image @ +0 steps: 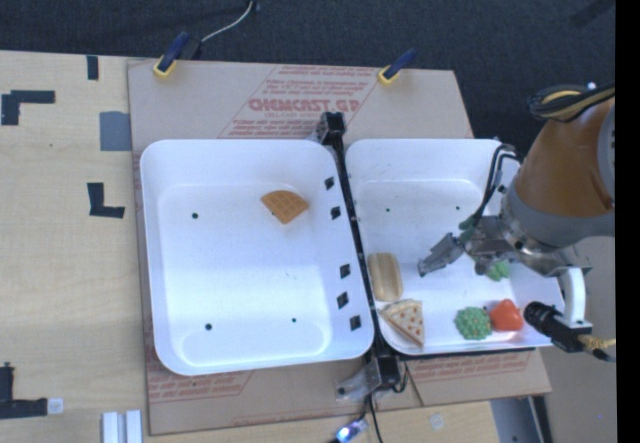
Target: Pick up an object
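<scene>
My gripper (450, 244) hangs over the middle of the right bin (420, 166), open, with nothing between its fingers. A tan bread roll (385, 276) lies just to its left against the divider. A triangular sandwich slice (405, 321) sits at the bin's front left. A green broccoli-like piece (473, 323) and a red piece (506, 315) lie at the front right, below the wrist. Another small green item (497, 270) peeks out beside the wrist. An orange waffle piece (285, 205) lies alone in the left bin (200, 331).
The grey arm with its orange band (565, 166) enters from the right over the right bin's edge. A black divider clip strip (345, 231) runs between the bins. Both bins rest on a cardboard sheet (300, 101) held by clamps.
</scene>
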{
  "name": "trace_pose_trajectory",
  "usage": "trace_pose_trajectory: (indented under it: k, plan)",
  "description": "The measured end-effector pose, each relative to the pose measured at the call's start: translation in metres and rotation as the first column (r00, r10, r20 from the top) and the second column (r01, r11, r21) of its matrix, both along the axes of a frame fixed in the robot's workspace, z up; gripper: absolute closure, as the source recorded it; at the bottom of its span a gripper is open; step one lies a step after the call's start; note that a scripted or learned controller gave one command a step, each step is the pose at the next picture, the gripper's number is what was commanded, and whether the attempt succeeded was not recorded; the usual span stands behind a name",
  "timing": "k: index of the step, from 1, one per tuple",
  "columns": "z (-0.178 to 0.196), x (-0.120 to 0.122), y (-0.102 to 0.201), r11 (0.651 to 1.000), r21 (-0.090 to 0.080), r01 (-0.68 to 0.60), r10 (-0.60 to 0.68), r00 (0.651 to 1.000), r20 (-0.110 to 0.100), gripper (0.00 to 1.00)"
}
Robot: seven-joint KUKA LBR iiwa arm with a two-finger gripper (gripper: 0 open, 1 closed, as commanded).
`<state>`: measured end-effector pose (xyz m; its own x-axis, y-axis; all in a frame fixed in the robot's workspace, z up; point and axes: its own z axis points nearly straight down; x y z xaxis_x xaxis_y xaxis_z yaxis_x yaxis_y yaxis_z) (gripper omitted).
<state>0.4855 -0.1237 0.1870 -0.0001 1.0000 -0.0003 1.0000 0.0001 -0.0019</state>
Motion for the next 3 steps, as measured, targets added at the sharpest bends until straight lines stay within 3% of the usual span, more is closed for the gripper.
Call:
trace_pose_trajectory:
  k: [1, 2, 3]
  plan:
    - [-0.004, -0.002, 0.115, 1.0, 0.006, -0.013, 0.013, 1.0, -0.002, 0.0]
    - [0.006, -0.002, 0.108, 1.0, 0.001, -0.002, 0.002, 1.0, -0.002, 1.0]
    - [-0.003, 0.123, 0.137, 1.0, -0.001, -0.006, 0.006, 1.0, 0.009, 1.0]
